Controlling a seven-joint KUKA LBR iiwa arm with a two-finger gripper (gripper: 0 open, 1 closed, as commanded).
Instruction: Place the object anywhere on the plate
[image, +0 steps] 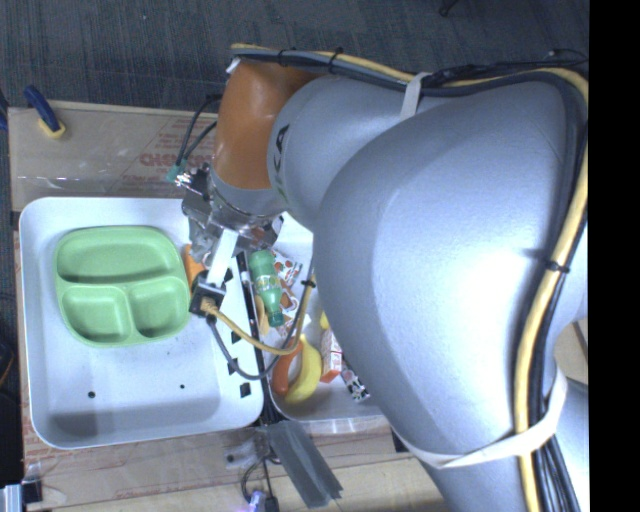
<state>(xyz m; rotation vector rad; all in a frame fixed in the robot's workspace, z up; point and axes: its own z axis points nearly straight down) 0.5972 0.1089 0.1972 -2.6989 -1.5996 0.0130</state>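
A light green divided plate (118, 283) lies in the left white bin (120, 400), toward its far side. My gripper (207, 252) hangs below the orange wrist band, over the wall between the two bins and just off the plate's right rim. A small orange object (190, 264) shows right at the gripper's left side, touching or nearly touching the plate's edge. Whether the gripper holds it is not visible.
The arm covers most of the right bin. Below the gripper there lie a green bottle (265, 285), a yellow banana (307, 370), an orange piece (284, 378) and a printed packet (331, 356). A blue and yellow tool (43, 110) rests on the bench's far left.
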